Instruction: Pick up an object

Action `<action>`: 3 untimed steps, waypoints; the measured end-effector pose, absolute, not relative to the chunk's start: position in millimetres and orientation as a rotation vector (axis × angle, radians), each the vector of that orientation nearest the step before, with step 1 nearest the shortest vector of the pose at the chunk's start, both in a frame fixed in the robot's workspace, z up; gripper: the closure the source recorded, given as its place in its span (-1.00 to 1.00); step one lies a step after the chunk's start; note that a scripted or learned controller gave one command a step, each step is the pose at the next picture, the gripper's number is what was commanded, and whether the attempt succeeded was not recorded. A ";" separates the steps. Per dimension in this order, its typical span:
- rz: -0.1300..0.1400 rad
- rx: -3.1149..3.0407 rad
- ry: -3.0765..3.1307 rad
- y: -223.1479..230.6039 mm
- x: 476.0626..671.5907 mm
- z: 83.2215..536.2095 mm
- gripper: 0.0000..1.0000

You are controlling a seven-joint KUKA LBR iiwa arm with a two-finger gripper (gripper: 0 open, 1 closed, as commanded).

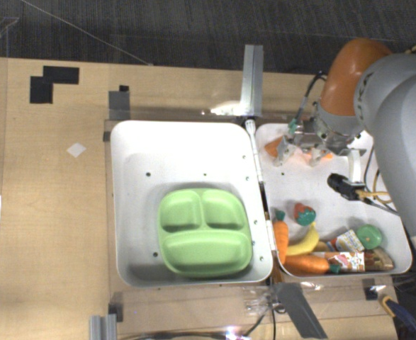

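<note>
Camera view from above the table point(45, 211): the grey arm point(399, 119) comes in from the right and its claw point(305, 147) is down at the far end of the right bin point(293, 186). From where I stand I cannot tell whether the claw is open or closed. A small orange piece point(272, 147) lies just beside it, by the bin's far left corner. Well apart, at the near end, a carrot point(281, 238) and a banana point(305, 242) lie crowded among other toys. The left bin point(144, 154) holds a green divided plate point(204, 231).
</note>
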State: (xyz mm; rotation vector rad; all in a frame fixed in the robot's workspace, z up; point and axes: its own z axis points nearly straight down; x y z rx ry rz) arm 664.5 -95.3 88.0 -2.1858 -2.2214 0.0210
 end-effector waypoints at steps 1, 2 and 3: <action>0.005 -2.188 -2.239 -93.7 668.5 101.9 1.00; -0.007 -2.199 -2.251 -95.5 670.5 138.4 1.00; -0.007 -2.199 -2.252 -95.4 670.5 138.3 -1.00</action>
